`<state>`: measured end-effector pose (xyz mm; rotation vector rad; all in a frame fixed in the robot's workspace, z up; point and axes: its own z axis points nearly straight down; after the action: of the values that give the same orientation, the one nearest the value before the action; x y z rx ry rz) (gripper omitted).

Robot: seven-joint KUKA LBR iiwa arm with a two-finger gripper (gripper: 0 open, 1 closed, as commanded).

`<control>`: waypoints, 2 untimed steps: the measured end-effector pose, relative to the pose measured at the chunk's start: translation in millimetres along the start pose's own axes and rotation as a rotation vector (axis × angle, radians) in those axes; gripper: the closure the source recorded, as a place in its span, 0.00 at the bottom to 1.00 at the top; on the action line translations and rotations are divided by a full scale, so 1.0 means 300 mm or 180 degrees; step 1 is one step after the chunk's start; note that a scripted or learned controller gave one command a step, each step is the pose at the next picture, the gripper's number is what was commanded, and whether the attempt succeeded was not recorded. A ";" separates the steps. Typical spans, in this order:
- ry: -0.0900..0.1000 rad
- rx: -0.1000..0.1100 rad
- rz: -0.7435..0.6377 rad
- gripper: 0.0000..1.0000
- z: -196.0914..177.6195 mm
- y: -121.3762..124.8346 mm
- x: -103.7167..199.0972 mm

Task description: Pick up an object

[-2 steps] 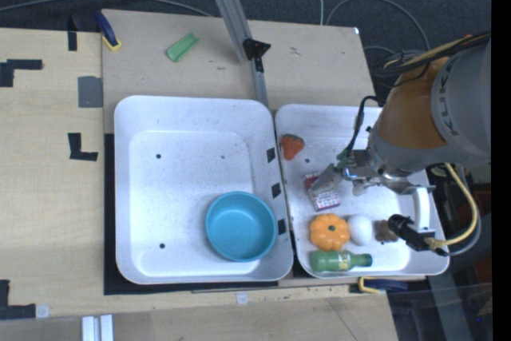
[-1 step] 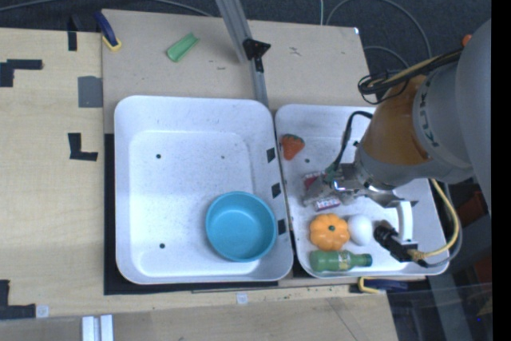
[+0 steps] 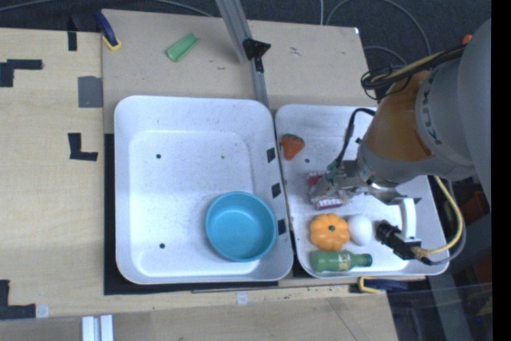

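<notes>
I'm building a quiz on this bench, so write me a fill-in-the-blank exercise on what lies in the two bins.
1. The blue bowl sits in the ____ bin.
2. The white egg lies right beside the ____ pumpkin.
3. The bottle lying along the right bin's near wall is ____ in colour.
4. The gripper is low over the ____ bin.

Missing words: left; orange; green; right

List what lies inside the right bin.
The right bin holds a strawberry, an orange pumpkin, a white egg, a green bottle and the claw. The arm hides whatever lies beneath it.
</notes>
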<state>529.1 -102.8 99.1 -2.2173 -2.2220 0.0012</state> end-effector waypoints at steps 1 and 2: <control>-0.0005 -0.0011 0.0006 1.00 -0.156 -0.025 -0.014; -0.0007 -0.0018 0.0002 1.00 -0.331 -0.022 -0.014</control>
<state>522.7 -107.0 198.3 -2.2221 -2.2252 -0.0027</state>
